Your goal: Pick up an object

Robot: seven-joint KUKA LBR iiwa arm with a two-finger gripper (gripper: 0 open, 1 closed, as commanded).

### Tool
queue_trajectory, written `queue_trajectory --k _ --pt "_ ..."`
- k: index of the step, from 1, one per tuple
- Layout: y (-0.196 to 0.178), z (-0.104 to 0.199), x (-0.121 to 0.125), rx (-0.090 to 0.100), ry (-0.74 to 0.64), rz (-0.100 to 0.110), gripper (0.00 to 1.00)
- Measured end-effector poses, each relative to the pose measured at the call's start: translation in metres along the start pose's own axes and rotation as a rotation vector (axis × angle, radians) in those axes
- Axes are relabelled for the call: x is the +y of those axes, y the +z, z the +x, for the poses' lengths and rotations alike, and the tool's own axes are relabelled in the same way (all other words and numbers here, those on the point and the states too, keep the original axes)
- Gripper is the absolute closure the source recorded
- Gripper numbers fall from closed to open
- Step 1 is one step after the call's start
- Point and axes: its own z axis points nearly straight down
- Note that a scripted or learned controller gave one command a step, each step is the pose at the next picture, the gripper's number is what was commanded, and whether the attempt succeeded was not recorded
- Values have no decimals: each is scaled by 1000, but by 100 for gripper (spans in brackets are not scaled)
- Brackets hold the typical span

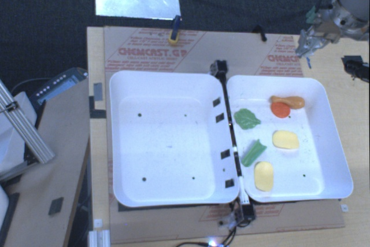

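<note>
Gripper (pixel 304 46) hanging beyond the far edge of the right bin (pixel 332 127), over the lettered board (pixel 150 50), touching nothing and holding nothing. Too small and blurred to tell whether open or closed.

All loose objects lying inside the right bin, well apart from the gripper. Nearest the bin's far rim: a brown oblong piece (pixel 292 102), long axis running left to right, with a red round piece (pixel 281 109) touching its near-left side. Left of those, close to the divider (pixel 226 124): a flat green leaf (pixel 247 118), broad and ruffled. Toward the bin's middle: a pale yellow rounded block (pixel 285 139), slightly wider than deep. Nearer the divider: a green stalk-like piece (pixel 254 153), long axis slanting from near-left to far-right. Closest to the bin's near rim: a yellow oval piece (pixel 263 175), possibly a potato shape, long axis pointing near to far.
</note>
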Motion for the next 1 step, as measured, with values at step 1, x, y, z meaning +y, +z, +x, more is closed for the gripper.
queue_trajectory --k 1 --pt "39 -4 -50 4 8 25 100"
